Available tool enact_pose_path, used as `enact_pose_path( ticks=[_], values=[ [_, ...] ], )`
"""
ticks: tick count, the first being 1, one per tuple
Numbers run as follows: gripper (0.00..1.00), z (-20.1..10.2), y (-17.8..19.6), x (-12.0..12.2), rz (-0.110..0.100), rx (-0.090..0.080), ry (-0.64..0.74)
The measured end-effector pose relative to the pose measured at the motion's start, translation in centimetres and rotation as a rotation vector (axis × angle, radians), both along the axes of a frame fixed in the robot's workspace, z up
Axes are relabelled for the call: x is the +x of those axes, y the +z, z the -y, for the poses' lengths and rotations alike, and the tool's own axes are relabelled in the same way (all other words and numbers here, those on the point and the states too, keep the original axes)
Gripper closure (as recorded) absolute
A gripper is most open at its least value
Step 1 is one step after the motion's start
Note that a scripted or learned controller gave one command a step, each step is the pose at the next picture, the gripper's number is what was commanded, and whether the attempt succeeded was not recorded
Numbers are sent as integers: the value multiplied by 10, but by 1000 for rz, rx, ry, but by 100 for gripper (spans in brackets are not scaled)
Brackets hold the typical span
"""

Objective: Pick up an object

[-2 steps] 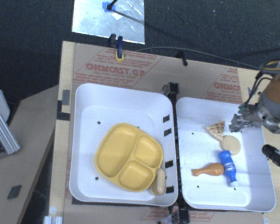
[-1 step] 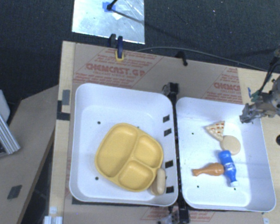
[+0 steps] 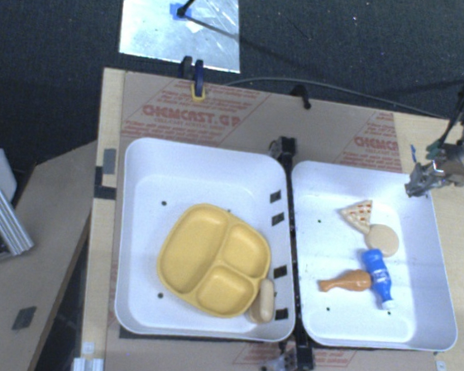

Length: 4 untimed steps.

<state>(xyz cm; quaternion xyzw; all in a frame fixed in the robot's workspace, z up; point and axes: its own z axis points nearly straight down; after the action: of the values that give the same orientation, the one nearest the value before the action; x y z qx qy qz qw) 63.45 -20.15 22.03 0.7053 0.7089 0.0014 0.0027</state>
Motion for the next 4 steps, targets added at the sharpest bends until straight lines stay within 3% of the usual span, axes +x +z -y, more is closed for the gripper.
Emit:
enact_pose_path(
  ticks=[1,4],
  values=[
    [100,-52,1,-26,-6,3,3],
    [100,-213,10,-49,-6,4,5]
  ],
)
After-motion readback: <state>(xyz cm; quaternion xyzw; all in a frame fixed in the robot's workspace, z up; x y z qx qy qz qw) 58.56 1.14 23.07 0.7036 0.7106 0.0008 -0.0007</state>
